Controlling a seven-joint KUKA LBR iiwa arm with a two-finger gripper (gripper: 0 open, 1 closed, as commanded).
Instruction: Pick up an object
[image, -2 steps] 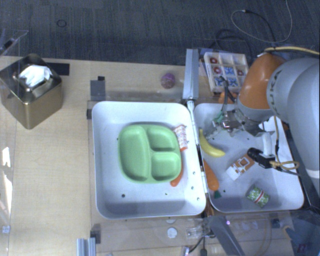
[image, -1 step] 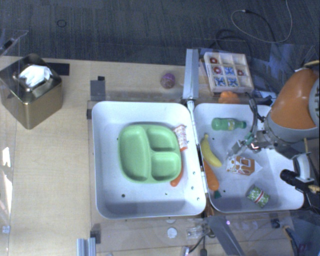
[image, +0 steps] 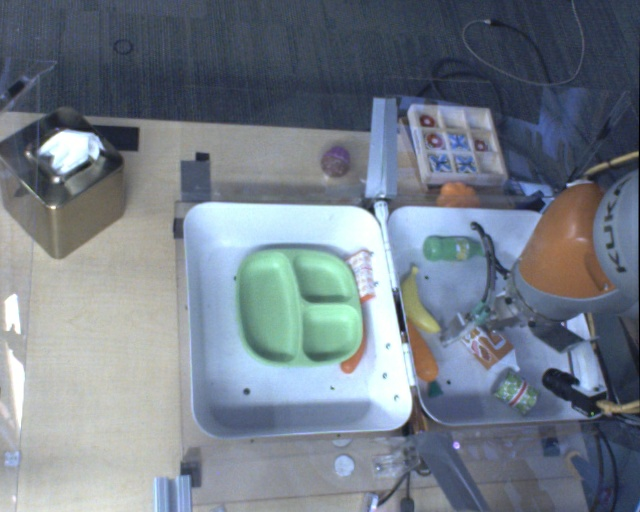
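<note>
In the right bin (image: 560, 410) lie a green bottle (image: 447, 247), a yellow banana (image: 420, 305), an orange carrot (image: 426, 356), an orange-and-white carton (image: 488, 347) and a small green can (image: 515, 390). My gripper (image: 478, 320) is low in this bin, just above the carton's upper edge and right of the banana. The arm's orange band (image: 565, 250) rises behind it to the right. I see nothing lifted off the bin floor.
The left bin (image: 215, 400) holds a green divided plate (image: 298, 305), a red-and-white packet (image: 362, 273) and an orange piece (image: 350, 362) at the plate's edge. Behind the bins are a tic-tac-toe board (image: 455, 143), a purple ball (image: 336, 160) and a gold box (image: 62, 195).
</note>
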